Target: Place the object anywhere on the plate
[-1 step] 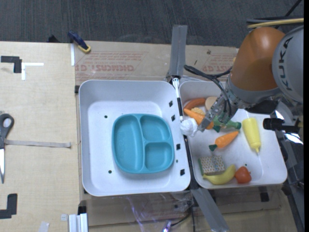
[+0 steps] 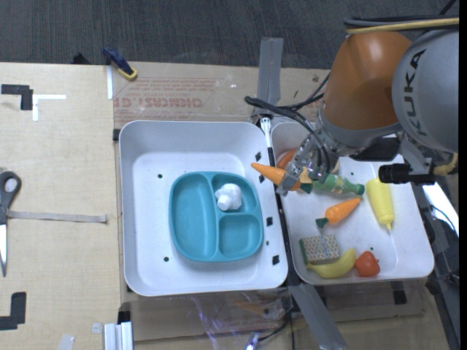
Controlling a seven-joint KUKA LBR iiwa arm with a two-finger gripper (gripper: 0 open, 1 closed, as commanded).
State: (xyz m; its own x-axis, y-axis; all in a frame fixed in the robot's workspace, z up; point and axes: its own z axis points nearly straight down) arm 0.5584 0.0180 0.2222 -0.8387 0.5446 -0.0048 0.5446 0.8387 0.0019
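Note:
A teal divided plate (image 2: 191, 217) lies in the left bin (image 2: 139, 195). A small white lump (image 2: 229, 196) rests in its upper right compartment. My gripper (image 2: 293, 179) hangs over the divider between the two bins, just right of the plate's upper right corner. It is shut on the thick end of an orange toy carrot (image 2: 267, 172). The carrot's tip points left over the left bin's right rim, above the plate's level and off to its side.
The right bin (image 2: 408, 261) holds a green bottle-shaped toy (image 2: 339, 187), a second carrot (image 2: 343, 210), a yellow toy (image 2: 381, 201), a sponge (image 2: 319, 249), a banana (image 2: 332, 267) and a red tomato (image 2: 367, 264). Scissors (image 2: 6, 195) lie on the bench at far left.

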